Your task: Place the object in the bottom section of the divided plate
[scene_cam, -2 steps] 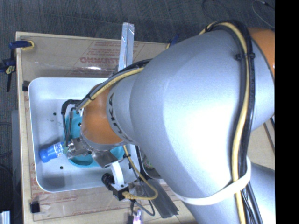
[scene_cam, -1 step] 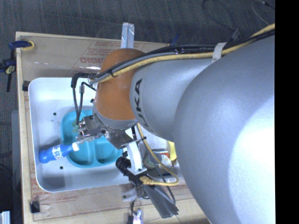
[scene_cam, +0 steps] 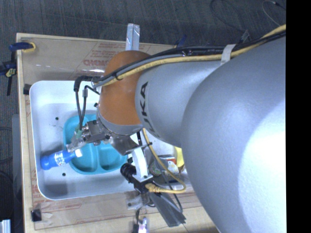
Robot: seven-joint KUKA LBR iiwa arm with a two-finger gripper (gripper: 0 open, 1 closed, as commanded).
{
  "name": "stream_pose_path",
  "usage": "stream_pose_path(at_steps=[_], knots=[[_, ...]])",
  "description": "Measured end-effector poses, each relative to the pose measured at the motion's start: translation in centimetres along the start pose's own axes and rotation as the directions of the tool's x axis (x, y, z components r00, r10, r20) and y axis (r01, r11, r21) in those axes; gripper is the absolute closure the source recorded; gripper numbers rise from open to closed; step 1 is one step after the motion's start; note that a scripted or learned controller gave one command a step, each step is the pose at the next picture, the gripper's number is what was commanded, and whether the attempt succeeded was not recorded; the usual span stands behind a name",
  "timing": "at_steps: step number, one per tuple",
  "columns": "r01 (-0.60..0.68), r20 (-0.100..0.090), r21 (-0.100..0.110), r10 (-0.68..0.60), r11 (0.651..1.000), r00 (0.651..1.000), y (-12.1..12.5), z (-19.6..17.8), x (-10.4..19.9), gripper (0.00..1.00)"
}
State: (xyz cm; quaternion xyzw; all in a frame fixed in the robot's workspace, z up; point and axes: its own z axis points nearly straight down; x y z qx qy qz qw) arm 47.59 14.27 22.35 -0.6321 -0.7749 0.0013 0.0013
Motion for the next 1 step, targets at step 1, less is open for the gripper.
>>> stream_pose_path(at_steps=[1], knots=[[-0.069,0.000,0.000,0.069,0.998,0.998,8.73,-12.15,-3.05,0.00]])
